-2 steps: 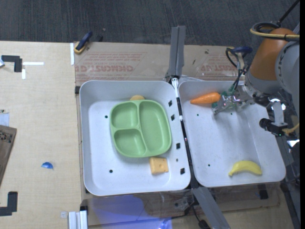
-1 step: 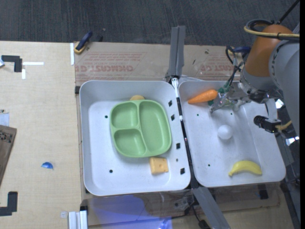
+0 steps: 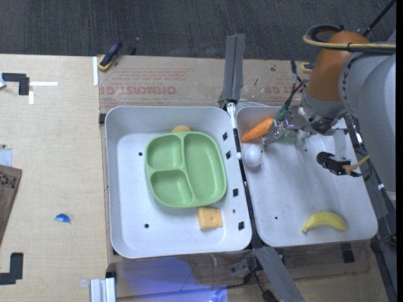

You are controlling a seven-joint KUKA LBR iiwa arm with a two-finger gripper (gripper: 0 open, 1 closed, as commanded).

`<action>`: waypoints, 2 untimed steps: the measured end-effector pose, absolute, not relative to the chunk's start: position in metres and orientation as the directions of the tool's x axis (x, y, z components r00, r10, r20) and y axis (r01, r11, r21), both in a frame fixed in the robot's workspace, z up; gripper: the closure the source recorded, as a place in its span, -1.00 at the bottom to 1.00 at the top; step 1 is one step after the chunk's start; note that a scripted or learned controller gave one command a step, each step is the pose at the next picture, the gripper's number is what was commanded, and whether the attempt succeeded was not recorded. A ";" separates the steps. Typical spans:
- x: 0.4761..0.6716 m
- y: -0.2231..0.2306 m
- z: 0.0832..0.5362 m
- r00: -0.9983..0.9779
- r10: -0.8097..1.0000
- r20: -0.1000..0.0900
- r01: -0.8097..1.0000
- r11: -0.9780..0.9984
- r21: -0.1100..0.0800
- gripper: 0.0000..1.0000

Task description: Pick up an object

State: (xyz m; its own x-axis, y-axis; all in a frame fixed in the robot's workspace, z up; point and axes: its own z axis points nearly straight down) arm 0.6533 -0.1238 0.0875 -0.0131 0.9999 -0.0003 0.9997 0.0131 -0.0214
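One carrot [image 3: 257, 130], one white ball [image 3: 252, 156] and one banana [image 3: 324, 221] share the right bin [image 3: 296, 194]. The gripper [image 3: 276, 133] hangs at the carrot's right end, beside it; whether it grips I cannot tell. The ball sits just below-left, against the rim; the banana lies well apart, open floor between.

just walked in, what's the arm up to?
The KUKA arm reaches in from the right, with its gripper low in the far left corner of the right bin, right by the carrot and a white ball. I can't tell whether it has hold of anything yet. A banana lies near that bin's front edge. The left bin holds a green divided tray and a cheese wedge.
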 end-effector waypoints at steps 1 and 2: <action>0.653 -0.102 0.087 -0.015 1.000 -0.002 1.000 0.015 -0.022 -1.00; 0.652 -0.102 0.087 -0.066 0.998 -0.003 0.998 0.066 -0.025 -1.00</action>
